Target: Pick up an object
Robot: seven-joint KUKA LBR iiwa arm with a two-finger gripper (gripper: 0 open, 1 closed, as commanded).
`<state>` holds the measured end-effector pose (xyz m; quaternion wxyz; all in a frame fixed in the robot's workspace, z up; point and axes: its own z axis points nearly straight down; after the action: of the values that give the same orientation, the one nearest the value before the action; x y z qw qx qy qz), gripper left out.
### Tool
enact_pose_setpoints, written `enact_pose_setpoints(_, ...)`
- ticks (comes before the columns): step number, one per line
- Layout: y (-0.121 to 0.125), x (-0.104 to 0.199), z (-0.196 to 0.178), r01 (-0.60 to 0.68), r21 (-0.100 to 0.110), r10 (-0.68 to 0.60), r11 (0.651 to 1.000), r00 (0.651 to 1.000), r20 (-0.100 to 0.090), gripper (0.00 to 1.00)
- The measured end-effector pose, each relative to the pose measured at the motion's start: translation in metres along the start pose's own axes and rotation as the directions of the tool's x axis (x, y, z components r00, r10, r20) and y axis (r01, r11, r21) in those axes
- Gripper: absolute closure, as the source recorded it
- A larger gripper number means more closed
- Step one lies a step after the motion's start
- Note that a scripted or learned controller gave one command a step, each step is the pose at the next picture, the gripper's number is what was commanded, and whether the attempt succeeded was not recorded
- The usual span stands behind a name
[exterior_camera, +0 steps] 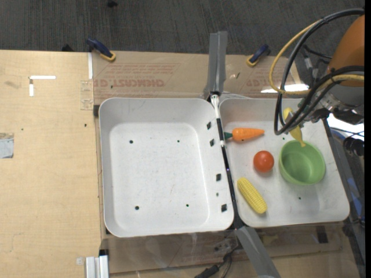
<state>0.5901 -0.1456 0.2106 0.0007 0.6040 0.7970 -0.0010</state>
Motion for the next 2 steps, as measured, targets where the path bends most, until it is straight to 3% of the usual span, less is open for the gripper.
enact_pose_setpoints(1,-0.105,0.027,0.118,-0.074,-0.002,0.074,0.997,0.997,-0.001,1.0)
enact_pose_setpoints(2,-0.029,0.072,-0.059,-0.056,-0.001,0.056,0.998,0.998,0.0,1.0)
